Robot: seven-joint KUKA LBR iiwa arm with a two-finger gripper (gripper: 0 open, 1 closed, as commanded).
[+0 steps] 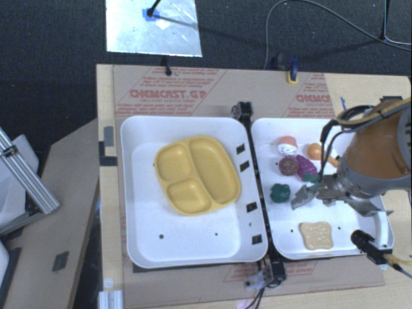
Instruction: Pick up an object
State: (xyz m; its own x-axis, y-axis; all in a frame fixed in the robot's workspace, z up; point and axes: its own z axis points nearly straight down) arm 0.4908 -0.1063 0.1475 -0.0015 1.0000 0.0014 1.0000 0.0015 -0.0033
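Note:
The right bin (367, 246) holds several small items. A dark green piece (279, 192) lies near its left wall, and a tan toast slice (315, 235) lies near the front. A maroon lump (289, 166) and a magenta piece (306, 167) sit together in the middle. Behind them are a red-and-white item (286, 146) and an orange ball (313, 151). My gripper (304, 196) hangs low over the bin, just right of the green piece and below the magenta one. The arm's wrist hides the bin's right part.
A yellow divided plate (195, 173) lies in the left bin (145, 237). A black divider (255, 185) with clips runs between the bins. Cables loop over the arm near the right bin's far corner. A metal sheet (153, 19) lies behind the bench.

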